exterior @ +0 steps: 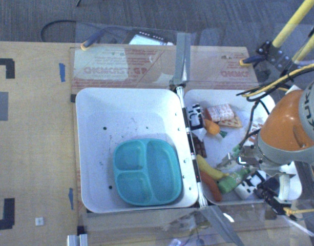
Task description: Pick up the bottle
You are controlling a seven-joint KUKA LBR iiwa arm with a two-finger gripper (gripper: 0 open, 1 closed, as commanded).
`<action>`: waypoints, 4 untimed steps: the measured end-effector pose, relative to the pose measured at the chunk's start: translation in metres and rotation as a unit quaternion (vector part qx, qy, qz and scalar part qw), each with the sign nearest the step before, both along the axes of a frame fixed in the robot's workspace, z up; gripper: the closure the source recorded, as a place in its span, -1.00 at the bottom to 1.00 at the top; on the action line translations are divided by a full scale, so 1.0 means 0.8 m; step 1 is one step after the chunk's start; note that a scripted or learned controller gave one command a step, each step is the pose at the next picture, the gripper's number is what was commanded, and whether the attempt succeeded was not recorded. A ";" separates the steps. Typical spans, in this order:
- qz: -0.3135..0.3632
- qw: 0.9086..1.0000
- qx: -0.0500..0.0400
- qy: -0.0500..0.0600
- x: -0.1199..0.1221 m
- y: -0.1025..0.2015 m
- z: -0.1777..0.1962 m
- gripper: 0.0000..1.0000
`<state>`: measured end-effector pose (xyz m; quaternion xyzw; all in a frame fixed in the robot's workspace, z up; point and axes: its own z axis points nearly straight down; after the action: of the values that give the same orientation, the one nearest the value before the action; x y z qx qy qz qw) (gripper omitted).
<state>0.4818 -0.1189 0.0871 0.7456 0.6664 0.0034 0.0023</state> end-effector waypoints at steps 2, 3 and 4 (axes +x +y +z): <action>0.047 0.999 0.000 0.005 -0.004 0.013 0.040 -1.00; 0.014 1.000 -0.001 0.000 0.000 0.028 0.000 -1.00; -0.055 0.998 0.000 0.004 0.100 0.030 0.006 -1.00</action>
<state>0.5620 -0.0953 0.0918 0.7813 0.6241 -0.0003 -0.0002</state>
